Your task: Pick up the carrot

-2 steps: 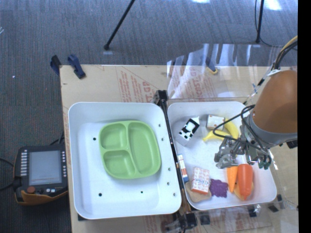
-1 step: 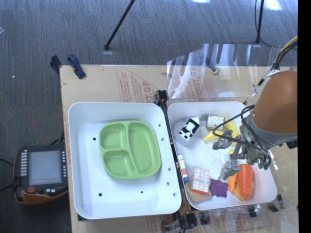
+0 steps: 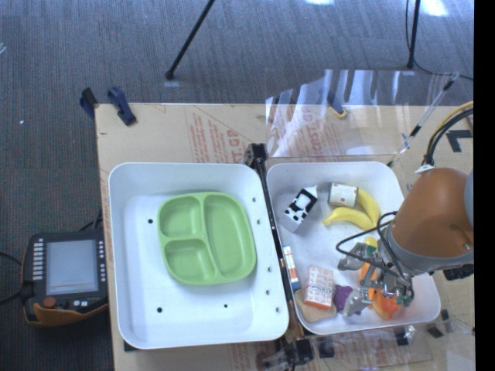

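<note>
One carrot [image 3: 384, 303] directly under the claw [image 3: 377, 286], right bin's [image 3: 352, 167] near corner

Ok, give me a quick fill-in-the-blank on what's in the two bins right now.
The green tray lies in the ____ bin.
The banana lies in the ____ bin.
The gripper is down over the orange ____ in the right bin's near corner.
The tray has ____ compartments.

Missing words: left; right; carrot; three
</note>
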Controlling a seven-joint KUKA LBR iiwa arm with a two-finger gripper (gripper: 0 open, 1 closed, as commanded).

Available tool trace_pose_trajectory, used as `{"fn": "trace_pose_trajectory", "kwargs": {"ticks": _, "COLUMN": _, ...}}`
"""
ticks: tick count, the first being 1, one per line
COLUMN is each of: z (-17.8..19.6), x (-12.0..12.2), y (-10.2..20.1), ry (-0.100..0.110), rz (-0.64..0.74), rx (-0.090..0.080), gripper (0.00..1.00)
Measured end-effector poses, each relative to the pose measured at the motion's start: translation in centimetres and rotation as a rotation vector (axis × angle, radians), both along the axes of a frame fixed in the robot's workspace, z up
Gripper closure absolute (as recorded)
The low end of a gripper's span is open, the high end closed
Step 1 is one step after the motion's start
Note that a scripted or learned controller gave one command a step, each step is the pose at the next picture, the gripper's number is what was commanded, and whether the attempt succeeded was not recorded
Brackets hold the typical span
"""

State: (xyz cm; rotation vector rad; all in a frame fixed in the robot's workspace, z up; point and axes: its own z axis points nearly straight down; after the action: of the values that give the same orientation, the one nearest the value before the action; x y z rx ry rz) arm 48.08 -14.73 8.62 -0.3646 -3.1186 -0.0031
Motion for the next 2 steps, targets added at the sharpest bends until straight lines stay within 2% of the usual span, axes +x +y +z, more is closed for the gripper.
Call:
{"fn": "trace_pose_trajectory", "kwargs": {"ticks": 1, "z": 1.12, "x": 0.25, "y": 0.11, "ry": -0.005, "rz": 0.004, "rx": 0.000, "gripper": 1.00}}
{"fn": "trace_pose_trajectory", "kwargs": {"ticks": 2, "z": 2.03, "x": 0.33, "y": 0.18, "ry": -0.005, "rz": 0.008, "rx": 0.001, "gripper": 1.00}}
